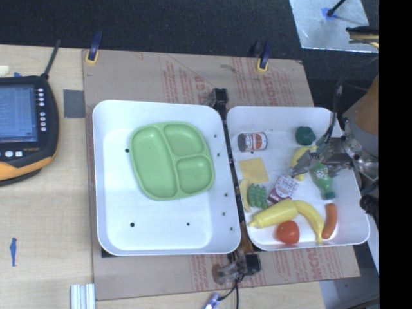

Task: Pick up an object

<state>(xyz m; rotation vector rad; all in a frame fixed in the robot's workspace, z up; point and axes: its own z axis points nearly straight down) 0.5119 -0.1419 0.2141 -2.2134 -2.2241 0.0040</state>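
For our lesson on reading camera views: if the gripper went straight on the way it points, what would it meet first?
The gripper points leftward; likely the purple packet or yellow cheese slice first, though depth is unclear.

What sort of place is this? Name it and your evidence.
Probably a robotics lab bench for grasping trials: two white bins clamped onto cardboard, toy food such as a banana in the right bin, and a teach pendant alongside.
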